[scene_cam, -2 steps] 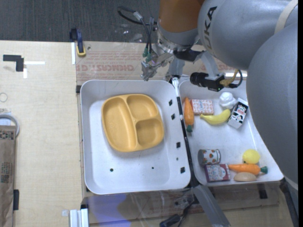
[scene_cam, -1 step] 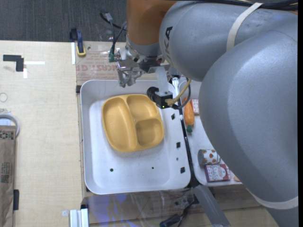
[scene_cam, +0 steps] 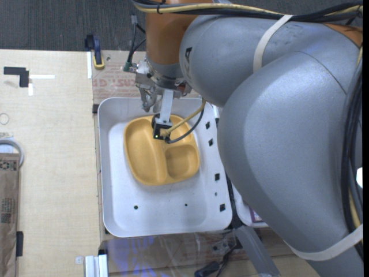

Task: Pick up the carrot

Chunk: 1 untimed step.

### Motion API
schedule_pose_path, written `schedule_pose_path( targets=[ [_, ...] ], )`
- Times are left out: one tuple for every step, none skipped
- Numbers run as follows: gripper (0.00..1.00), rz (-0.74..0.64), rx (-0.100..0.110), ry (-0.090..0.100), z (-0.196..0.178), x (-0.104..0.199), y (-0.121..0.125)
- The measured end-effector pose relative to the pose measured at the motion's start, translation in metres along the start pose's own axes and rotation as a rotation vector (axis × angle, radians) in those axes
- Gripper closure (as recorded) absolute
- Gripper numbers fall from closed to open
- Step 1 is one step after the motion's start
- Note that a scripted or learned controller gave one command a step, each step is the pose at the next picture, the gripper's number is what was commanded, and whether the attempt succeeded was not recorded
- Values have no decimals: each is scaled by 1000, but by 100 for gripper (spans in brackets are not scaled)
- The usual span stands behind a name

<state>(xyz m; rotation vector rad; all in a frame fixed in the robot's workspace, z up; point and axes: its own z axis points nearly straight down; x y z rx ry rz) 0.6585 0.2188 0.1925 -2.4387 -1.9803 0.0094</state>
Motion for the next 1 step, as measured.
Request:
schedule_pose_path(
  targets=[
    [100, 23, -1, 2, -19, -197, 13]
  ],
)
